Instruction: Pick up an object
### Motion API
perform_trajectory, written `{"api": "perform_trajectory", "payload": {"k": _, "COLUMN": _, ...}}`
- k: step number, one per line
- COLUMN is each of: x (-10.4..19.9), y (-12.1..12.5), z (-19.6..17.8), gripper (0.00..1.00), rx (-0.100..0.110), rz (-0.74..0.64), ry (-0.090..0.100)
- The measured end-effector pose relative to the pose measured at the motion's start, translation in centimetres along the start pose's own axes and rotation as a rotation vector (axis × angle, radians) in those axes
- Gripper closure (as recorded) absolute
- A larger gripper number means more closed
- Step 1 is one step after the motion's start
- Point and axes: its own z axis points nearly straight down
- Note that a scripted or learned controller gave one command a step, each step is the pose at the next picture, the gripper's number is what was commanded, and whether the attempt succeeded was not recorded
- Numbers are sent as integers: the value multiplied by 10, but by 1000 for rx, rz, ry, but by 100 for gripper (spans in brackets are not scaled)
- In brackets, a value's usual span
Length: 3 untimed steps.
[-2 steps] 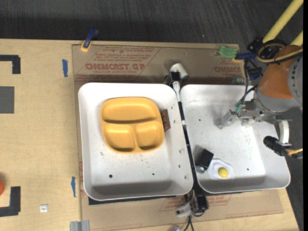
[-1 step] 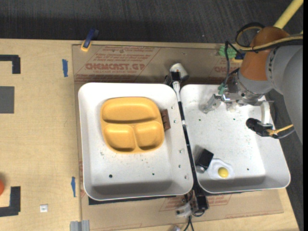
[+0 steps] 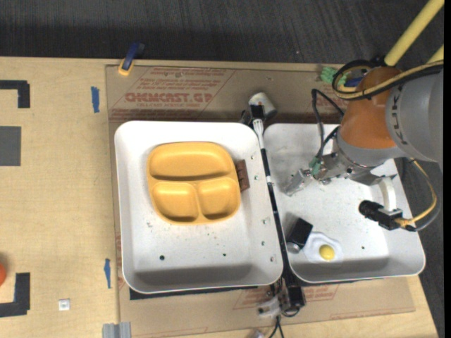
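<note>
Reaching: the arm (image 3: 416, 118) enters from 3 o'clock, and its hand (image 3: 297, 182) sits low in the right bin (image 3: 394, 259), toward that bin's 10 o'clock.
Hand state: I cannot tell from this slant whether it is apart or together; nothing shows clamped in it.
Nearest candidates: a small black block (image 3: 299, 231) lies at the hand's 6 o'clock, near but apart from it. A toy fried egg (image 3: 325, 251) lies just beside the block, at its 4 o'clock.
Other candidates: a yellow divided plate (image 3: 192, 182) rests in the left bin (image 3: 183, 259), from the middle toward 12 o'clock. A brown piece (image 3: 241, 176) sits at the plate's 3 o'clock, partly hidden.
Step in hand: by my judgement, lining up for a pick; nothing is lifted yet.
Doing it well: choose the black block, which is compact and closest. Centre the hand above it, turn the wrist so the closing runs across its shorter side, descend straight, and close only near the bin floor.
Risks: the egg looks flat and likely to slip. The block lies near the bin's 9 o'clock wall, which may foul the hand.
Check: lift slightly and confirm the block rises.
</note>
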Motion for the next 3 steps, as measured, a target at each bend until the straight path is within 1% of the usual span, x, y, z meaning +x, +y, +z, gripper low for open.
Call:
{"api": "perform_trajectory", "payload": {"k": 1, "x": 9, "y": -52, "z": 0, "gripper": 0, "rx": 0, "rz": 63, "ry": 0}}
{"api": "perform_trajectory", "payload": {"k": 2, "x": 27, "y": -113, "z": 0, "gripper": 0, "rx": 0, "rz": 264, "ry": 0}}
{"api": "perform_trajectory", "payload": {"k": 3, "x": 12, "y": -62, "z": 0, "gripper": 0, "rx": -3, "rz": 329, "ry": -2}}
